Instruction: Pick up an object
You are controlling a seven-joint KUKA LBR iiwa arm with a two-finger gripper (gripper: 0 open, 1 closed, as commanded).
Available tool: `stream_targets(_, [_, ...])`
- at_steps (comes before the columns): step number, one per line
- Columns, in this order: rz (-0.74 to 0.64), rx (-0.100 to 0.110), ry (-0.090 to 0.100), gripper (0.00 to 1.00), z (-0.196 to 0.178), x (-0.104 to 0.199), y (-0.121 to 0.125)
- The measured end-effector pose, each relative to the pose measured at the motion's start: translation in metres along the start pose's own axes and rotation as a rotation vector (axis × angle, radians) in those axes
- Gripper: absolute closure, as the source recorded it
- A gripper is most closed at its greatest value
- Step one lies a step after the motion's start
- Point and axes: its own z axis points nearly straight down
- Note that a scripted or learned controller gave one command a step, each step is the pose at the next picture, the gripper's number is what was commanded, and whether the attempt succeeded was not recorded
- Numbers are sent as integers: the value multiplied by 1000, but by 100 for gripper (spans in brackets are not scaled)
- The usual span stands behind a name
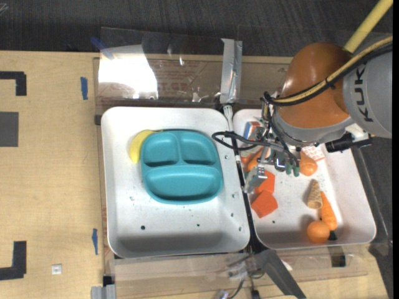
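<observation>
While the gripper (257, 178) hangs low over the left side of the right bin (355, 195), you can't tell how its business end is set; cables and the wrist clutter it. Right beneath it sit two red-orange blocks (264, 195), touching each other. They look stiff, light and flat-sided, so I'd pinch one across opposite faces. Further right you've got a cone (313, 194), a carrot (328, 212) and an orange ball (318, 231), which is rounder and likely to roll. The teal tray (182, 166) fills the left bin (124, 185).
</observation>
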Motion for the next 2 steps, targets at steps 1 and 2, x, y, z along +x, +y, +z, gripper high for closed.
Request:
stream_targets(1, [111,1,-1,0,-1,27,-57])
stream_targets(2, [298,-7,-12,0,86,13,-99])
